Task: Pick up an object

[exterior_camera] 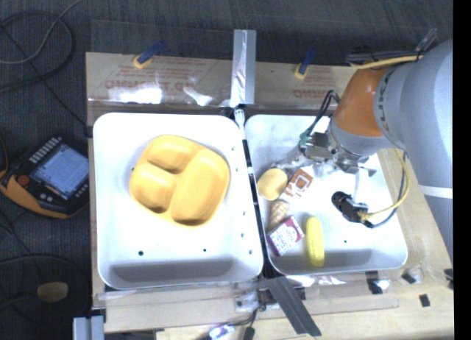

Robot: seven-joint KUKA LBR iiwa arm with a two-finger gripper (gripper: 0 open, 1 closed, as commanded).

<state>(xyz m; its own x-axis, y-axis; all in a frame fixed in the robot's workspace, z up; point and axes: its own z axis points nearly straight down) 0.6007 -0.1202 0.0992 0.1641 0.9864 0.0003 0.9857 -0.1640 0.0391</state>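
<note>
Now | my pincer (333, 156) low over right bin (383, 254), upper part; cannot tell its opening or any hold | nearest thing: packet (297, 182) just left and below, potato (271, 182) beyond | banana (314, 241) near front wall, long axis front-to-back | left bin (110, 257): yellow dish (179, 179)

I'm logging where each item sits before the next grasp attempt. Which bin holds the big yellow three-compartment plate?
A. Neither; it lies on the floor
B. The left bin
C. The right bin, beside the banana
B: the yellow plate lies in the left bin, apart from the small items in the right bin.
</note>
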